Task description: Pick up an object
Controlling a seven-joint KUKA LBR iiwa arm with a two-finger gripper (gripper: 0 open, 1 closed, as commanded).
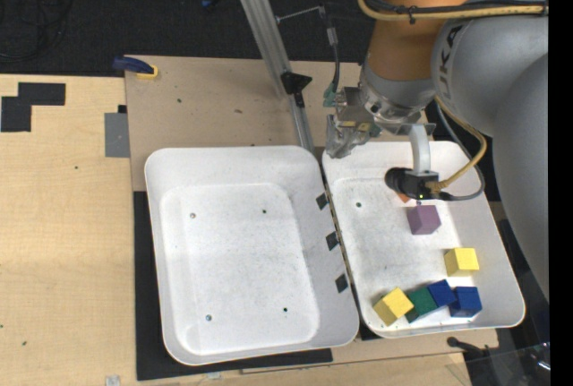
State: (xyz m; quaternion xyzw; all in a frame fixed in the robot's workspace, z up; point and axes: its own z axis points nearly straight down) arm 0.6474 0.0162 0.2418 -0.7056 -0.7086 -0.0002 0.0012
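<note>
Several small blocks lie in the right bin. A purple cube sits near the middle right, and a yellow cube lies a little nearer the front. At the front edge there is a cluster: a yellow block, a green block and two blue cubes. My gripper hangs over the far left corner of the right bin, well away from all the blocks, and I see nothing in it.
The left bin stands beside the right one, with black clips along the seam. A slanted aluminium rail rises behind the bins. The bulky grey arm overhangs the right bin's far right side.
</note>
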